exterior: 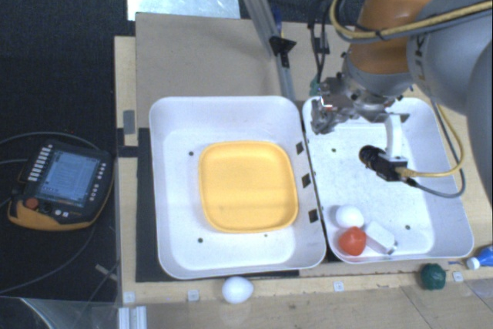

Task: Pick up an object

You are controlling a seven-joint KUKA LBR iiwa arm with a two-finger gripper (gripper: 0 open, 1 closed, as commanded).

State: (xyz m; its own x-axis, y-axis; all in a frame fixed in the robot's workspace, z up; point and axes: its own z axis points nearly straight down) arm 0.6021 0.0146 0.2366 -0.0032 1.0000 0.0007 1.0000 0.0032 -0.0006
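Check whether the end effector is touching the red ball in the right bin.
Apart. The camera view shows the end effector near the right bin's far left corner, while the red ball lies at the near edge, bare bin floor between them.

left bin [173, 166]: plate [248, 186] inside | right bin [439, 196]: ball [353, 241], egg [348, 216] at near edge

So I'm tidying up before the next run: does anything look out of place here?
Yes. A white egg-shaped object lies on the bench in front of the left bin, outside both bins. A dark green ball sits outside the right bin, by its near corner. The other small items lie inside the right bin.
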